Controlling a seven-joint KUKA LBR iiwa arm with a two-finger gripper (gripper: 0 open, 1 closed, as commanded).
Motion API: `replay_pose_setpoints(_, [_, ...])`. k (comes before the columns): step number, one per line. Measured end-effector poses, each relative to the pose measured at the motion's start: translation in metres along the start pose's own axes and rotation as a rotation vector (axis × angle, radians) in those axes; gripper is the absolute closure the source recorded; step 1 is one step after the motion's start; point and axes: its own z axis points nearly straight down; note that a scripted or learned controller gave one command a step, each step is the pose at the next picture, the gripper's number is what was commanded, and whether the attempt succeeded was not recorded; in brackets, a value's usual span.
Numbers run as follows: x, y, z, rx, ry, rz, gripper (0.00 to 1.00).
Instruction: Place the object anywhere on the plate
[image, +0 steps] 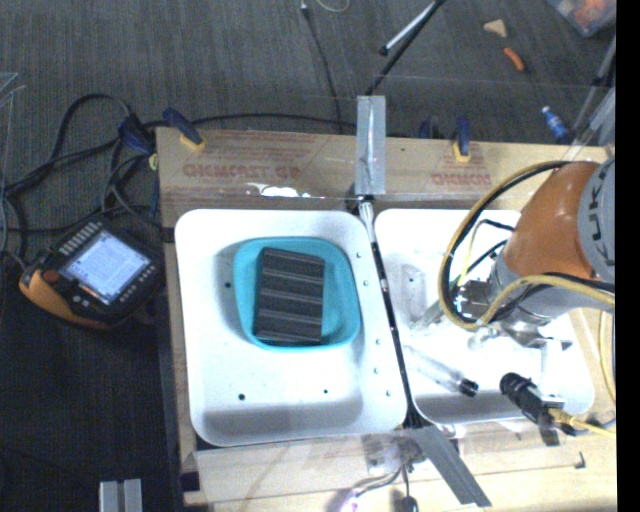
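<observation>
Gripper (474, 322) is hovering over the right shallow white bin (425, 240), grip state untellable. Dark grey ribbed rectangular block (290, 295) is lying on the blue plastic plate (346, 300). The block is looking stiff and light, best pinched across its long edges.

Two white bins sit side by side on a counter (300, 165). The left bin (200, 300) holds a blue plate (345, 290) with a dark ribbed block (290, 293) on it. The arm (560, 235) hangs over the right bin (420, 240).

Two white bins (200, 400) side by side, one blue plate (343, 300), one dark ridged block (290, 295), one clear pen-like tube (440, 373), one grey-and-orange arm (560, 230).
</observation>
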Motion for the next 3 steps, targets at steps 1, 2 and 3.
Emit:
replay_pose_setpoints(1, [-0.078,0.013,-0.075,-0.003,-0.002,-0.182,0.00])
replay_pose_setpoints(2, [-0.072,0.011,0.040,0.000,-0.001,0.254,0.00])
replay_pose_setpoints(3, [-0.078,0.013,-0.077,-0.003,-0.003,0.159,0.00])
